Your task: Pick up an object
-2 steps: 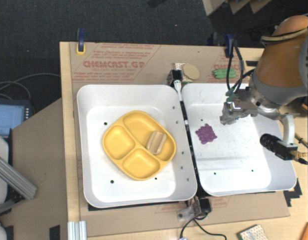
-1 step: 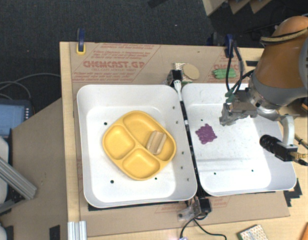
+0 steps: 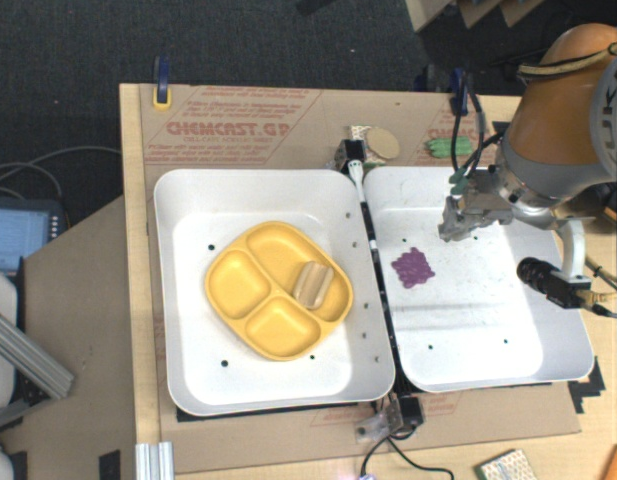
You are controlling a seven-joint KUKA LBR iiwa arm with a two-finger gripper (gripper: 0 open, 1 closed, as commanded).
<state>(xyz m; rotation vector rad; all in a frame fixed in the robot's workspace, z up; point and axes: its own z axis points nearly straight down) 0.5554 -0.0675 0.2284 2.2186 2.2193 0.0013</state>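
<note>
Left bin [image 3: 178, 268]: holds a yellow divided plate [image 3: 278, 290] with three compartments; a pale tan oblong piece [image 3: 311, 284] lies in the right compartment. Right bin [image 3: 508, 358]: a small purple lumpy object [image 3: 413, 267], irregular edges, flat on the floor toward the bin's left-centre. Gripper [image 3: 458, 225] hangs just right of and beyond the purple object, apart from it, nothing between its tips; jaw state cannot be told.
</note>
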